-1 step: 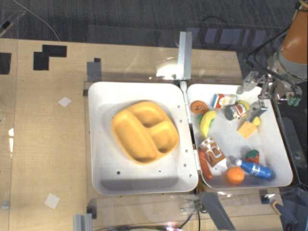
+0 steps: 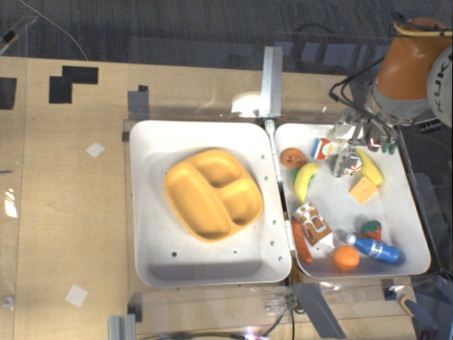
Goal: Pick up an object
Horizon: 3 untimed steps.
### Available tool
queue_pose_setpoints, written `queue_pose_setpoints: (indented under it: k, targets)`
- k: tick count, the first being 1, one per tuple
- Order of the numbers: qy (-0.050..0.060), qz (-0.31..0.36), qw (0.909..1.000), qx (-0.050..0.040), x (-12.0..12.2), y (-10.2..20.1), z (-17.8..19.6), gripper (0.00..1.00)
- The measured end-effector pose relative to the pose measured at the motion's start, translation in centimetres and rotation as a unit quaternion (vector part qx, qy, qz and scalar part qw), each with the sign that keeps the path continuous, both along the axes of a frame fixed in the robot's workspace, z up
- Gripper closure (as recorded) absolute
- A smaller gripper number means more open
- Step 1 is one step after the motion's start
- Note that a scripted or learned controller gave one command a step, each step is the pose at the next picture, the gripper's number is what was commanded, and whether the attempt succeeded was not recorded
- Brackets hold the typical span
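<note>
Two white bins are seen side by side on the bench. In the left bin (image 2: 152, 190) a yellow tray (image 2: 212, 193) with three compartments is laid, tilted against the view, near the middle.

The right bin (image 2: 414, 225) is filled with small toys. Near its far left corner a brown donut (image 2: 291, 157) is placed, with a red and white packet (image 2: 322, 149) just to its right. Just below the donut a banana (image 2: 305, 178), yellow with a green tip, is set. A second banana (image 2: 371, 166) is seen further right, with a cheese wedge (image 2: 364, 189) touching its lower end. Along the left wall a brown and white box (image 2: 313, 224) is found, and beside it a red sausage (image 2: 301, 246). At the near side an orange (image 2: 347, 258) is seen touching a blue bottle (image 2: 377, 250), with a strawberry (image 2: 371, 228) just behind the bottle.

The arm (image 2: 410, 69) is extended over the far right corner of the right bin. The gripper (image 2: 347, 161) is lowered between the packet and the second banana, close above the bin floor. How far its jaws are parted cannot be told, and nothing is clearly seen between them.
</note>
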<state>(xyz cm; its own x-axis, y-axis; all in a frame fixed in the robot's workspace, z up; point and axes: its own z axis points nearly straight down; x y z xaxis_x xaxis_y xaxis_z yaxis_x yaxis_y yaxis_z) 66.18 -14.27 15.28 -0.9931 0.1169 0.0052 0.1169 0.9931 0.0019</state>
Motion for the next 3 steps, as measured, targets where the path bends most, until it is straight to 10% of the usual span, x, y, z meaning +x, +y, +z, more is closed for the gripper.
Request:
queue_pose_setpoints:
  k: [2, 3]
  targets:
    - [-0.006, -0.249, 0.9684, -0.0013, -0.8, 3.4, -6.5, 0.00]
    - [-0.013, -0.245, 0.9694, -0.0006, -0.4, 3.6, -5.0, 1.00]
